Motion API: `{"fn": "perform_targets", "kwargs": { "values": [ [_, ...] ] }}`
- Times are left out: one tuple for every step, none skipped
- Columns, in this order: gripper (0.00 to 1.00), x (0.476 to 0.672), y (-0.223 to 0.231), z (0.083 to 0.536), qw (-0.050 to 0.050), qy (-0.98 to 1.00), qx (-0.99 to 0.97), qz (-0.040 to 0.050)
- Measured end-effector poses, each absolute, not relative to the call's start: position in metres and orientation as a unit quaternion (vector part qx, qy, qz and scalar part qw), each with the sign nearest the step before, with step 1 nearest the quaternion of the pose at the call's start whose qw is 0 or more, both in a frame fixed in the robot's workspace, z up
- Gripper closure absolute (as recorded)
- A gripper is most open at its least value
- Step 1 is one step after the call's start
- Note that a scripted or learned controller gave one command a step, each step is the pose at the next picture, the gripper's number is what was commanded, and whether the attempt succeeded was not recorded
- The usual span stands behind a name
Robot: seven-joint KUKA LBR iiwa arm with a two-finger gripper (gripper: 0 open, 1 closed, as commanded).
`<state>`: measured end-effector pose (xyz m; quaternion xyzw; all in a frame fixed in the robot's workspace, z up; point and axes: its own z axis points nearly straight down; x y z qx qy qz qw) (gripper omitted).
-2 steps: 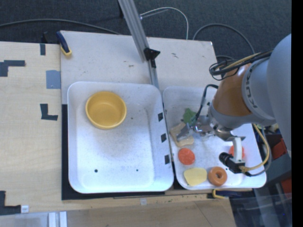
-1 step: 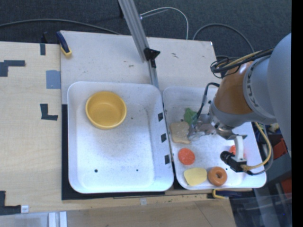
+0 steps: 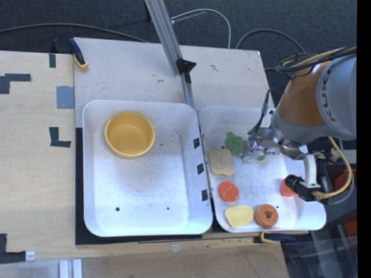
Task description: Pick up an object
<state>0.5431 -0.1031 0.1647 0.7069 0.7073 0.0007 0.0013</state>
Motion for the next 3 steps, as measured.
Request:
{"fn": "perform_targets", "kwargs": {
  "values": [
    [1.00,0.550,-0.095,0.214,0.002,0.708,0.706,0.0012],
    [1.00,0.551,-0.094,0.229,0.000,0.708,0.707,0.0002],
    [1.00,0.574,-0.053,0.220,-0.001,0.709,0.705,-0.0003]
  ]
}}
